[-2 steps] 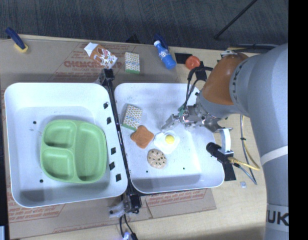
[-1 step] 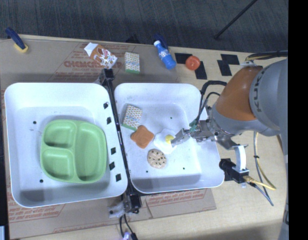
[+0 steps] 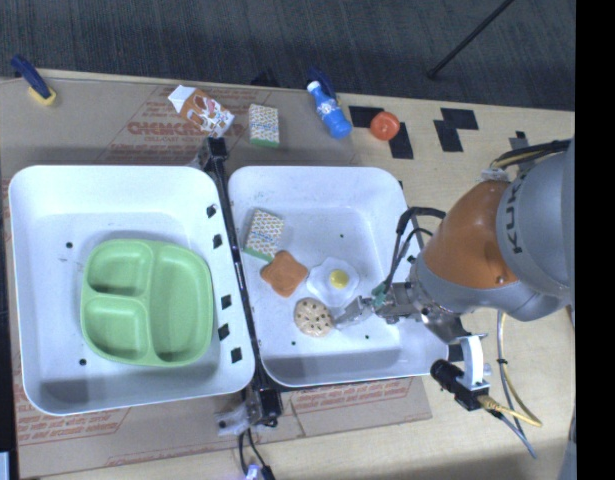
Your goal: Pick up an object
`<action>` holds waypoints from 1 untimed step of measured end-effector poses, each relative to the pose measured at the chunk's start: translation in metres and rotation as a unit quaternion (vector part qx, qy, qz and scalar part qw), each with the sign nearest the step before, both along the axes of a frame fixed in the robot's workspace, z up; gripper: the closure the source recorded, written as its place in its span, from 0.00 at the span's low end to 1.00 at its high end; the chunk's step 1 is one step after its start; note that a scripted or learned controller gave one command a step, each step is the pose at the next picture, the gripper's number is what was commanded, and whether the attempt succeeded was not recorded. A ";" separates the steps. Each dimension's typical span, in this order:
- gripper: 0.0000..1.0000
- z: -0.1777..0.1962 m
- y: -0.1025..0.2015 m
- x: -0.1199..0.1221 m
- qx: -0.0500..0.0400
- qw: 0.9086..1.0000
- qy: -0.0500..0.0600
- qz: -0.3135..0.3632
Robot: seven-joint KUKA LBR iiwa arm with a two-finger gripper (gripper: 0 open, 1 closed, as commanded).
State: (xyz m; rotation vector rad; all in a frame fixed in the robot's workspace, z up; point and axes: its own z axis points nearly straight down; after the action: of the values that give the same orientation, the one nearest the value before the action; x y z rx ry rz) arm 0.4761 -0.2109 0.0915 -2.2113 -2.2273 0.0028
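The right bin (image 3: 387,193) holds a patterned packet (image 3: 264,233), an orange toast-like piece (image 3: 284,273), a fried egg toy (image 3: 336,279) and a round cookie (image 3: 313,316). My gripper (image 3: 351,312) reaches in from the right and sits low in this bin, just right of the cookie and below the egg. Whether it touches either of them cannot be made out. The grey arm with its orange band (image 3: 467,248) hangs over the bin's right wall.
The left bin (image 3: 37,198) carries a green divided plate (image 3: 147,303). Behind the bins lie a snack packet (image 3: 200,110), a small green-white box (image 3: 263,125), a blue bottle (image 3: 330,111) and an orange ball (image 3: 385,124). A blue-yellow clamp (image 3: 34,80) sits far left.
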 end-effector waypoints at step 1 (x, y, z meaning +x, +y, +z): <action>0.00 0.000 0.069 0.000 0.001 1.000 0.000 0.001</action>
State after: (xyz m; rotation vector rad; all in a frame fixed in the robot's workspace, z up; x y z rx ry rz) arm 0.4763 -0.1424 0.0913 -2.2081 -2.2285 0.0022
